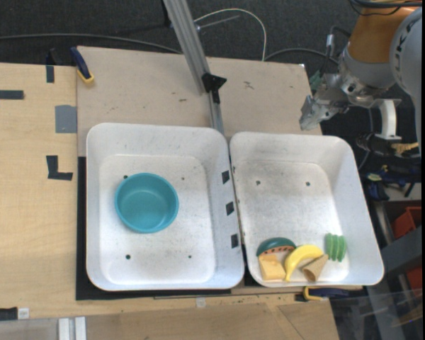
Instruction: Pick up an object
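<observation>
Metal two-finger gripper hangs above the far rim of the right shallow white bin; cannot tell how it stands, nothing seen held. Near corner holds 1 yellow plastic banana, green ridged piece, tan wedge. Left white bin holds 1 teal round bowl.

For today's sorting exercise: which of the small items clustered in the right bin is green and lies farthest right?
The ridged green piece, at the cluster's right end, beside the banana; the rest are yellow, tan or teal.

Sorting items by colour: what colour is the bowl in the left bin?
Teal blue; the bowl shows plainly in the camera view.
</observation>
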`<state>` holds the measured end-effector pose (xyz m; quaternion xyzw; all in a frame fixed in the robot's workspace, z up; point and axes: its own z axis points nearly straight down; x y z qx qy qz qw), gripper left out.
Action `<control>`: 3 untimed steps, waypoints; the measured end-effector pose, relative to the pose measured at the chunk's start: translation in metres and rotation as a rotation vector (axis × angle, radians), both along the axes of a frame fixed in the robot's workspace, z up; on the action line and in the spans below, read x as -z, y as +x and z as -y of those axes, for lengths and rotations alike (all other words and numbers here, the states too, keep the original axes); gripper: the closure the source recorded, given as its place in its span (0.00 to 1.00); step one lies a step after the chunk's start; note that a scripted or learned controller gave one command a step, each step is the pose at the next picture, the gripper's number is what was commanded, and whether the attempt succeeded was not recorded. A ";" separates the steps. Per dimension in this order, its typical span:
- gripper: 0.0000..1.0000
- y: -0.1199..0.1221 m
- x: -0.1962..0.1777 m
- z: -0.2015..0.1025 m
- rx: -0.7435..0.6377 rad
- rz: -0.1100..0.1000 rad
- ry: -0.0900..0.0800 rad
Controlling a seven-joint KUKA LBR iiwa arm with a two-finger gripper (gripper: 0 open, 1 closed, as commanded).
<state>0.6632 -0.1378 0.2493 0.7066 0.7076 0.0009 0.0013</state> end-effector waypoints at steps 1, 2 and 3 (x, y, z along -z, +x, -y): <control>1.00 -0.002 0.012 -0.060 -0.005 -0.005 0.002; 1.00 0.001 0.004 -0.114 -0.005 -0.004 0.003; 1.00 -0.002 0.019 -0.174 -0.006 -0.006 0.002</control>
